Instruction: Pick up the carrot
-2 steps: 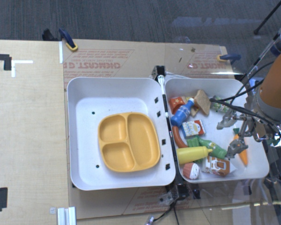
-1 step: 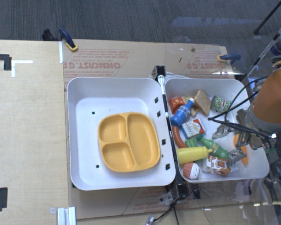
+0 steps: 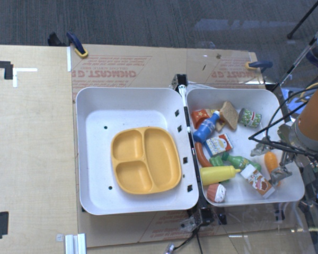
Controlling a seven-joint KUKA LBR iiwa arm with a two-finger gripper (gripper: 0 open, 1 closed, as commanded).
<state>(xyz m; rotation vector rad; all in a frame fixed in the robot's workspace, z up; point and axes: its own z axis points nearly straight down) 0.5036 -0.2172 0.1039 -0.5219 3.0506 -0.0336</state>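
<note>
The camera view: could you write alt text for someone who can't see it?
The robot's end effector straddles an orange carrot at the right side of the right bin, which holds toy groceries, including a yellow mustard bottle and a blue bottle. The left bin holds a yellow divided plate.

Light wooden bench [image 3: 32, 157] with a cardboard sheet [image 3: 148, 65] on it; two white bins, left bin [image 3: 90, 157] and right bin [image 3: 286, 192], side by side on the cardboard.

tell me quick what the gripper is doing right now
gripper: fingers open either side of the carrot in the right bin, not visibly gripping it.
</note>
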